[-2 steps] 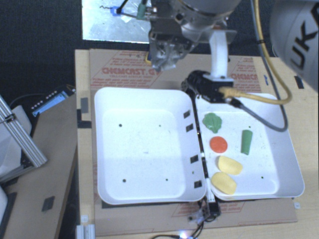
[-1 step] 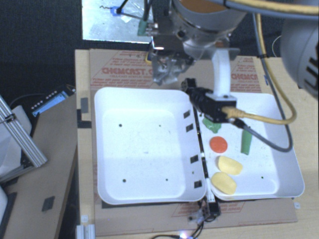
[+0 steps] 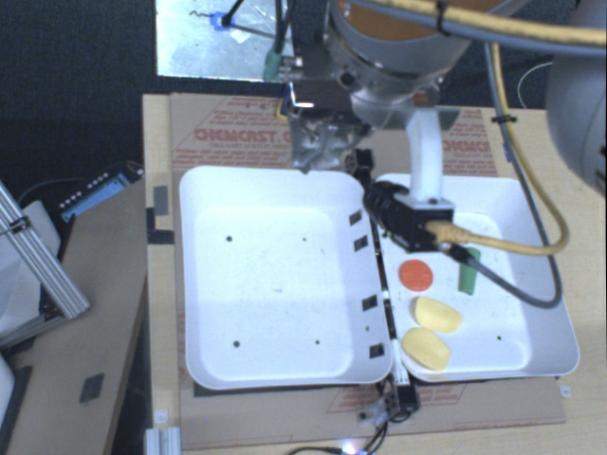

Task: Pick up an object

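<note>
Arm: I see my arm reaching in over the far edge of the two bins.
Fingers: the gripper hangs above the back rim of the left bin; I cannot tell whether it is open or closed.
Right bin: holds an orange disc, a green block just beside it, and two yellow pieces nearer the front.
Table: carries both bins on a cardboard sheet.
</note>
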Available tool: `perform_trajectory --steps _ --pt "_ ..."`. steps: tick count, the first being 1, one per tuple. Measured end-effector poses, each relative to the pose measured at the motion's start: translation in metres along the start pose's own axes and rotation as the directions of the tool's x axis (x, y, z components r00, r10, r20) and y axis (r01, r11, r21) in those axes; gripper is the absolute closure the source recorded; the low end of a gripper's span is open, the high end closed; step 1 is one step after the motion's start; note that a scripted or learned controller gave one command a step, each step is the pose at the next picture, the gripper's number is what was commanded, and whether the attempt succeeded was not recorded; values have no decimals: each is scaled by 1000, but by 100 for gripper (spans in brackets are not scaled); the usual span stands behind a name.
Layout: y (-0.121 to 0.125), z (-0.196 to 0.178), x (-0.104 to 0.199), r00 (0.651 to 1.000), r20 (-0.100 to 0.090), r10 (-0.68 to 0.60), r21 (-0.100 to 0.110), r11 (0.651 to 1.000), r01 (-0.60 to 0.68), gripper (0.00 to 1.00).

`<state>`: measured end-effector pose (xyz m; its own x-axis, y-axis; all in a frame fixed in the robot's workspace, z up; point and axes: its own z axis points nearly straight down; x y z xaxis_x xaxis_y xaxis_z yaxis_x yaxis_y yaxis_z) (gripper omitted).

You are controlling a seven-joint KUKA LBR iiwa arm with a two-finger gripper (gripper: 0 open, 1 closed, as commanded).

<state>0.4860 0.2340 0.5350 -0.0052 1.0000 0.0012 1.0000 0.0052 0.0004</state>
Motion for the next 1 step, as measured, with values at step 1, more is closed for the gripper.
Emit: perform_trajectory --steps 1 --pt "0 0 0 1000 0 0 0 1000 0 100"
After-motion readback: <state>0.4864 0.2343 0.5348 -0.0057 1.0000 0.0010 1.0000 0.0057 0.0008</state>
